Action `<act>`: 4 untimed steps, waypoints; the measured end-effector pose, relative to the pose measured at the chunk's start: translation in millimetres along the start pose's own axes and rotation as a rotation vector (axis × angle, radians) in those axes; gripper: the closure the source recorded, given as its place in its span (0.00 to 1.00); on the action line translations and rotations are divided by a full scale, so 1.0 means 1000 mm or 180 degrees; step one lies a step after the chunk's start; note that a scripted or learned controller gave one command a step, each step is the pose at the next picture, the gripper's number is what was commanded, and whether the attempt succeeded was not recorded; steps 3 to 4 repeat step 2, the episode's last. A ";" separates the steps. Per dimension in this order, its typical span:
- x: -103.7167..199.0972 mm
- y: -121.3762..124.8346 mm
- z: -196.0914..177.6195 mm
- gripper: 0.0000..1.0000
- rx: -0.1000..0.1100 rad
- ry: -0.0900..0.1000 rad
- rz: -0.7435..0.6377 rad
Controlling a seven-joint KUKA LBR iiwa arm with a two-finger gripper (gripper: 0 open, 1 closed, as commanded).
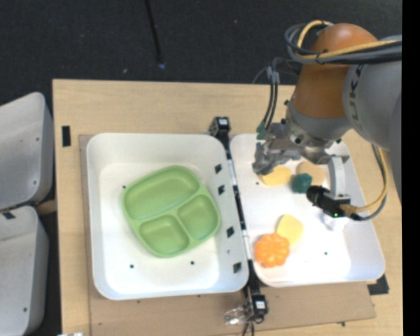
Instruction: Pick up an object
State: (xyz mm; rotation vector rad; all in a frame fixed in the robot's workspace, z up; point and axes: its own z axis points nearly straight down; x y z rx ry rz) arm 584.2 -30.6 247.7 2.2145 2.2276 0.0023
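In the right bin lie several small objects: a pale yellow piece, a teal lump, a yellow block and an orange round object. A tan piece peeks out under the wrist. My gripper hangs low over the bin's back left part, right above the pale yellow piece. Nothing shows between its fingers.
The left bin holds a green divided tray. A ridge with black clips separates the two bins. The grey arm with its orange band and cables covers the right bin's back edge.
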 end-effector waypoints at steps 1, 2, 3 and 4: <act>0.052 0.007 -0.007 1.00 -0.0001 0.0003 -0.0006; 0.108 0.023 -0.013 1.00 -0.0003 0.0005 -0.0007; 0.108 0.023 -0.013 1.00 -0.0003 0.0005 -0.0007; 0.108 0.023 -0.013 1.00 -0.0003 0.0005 -0.0007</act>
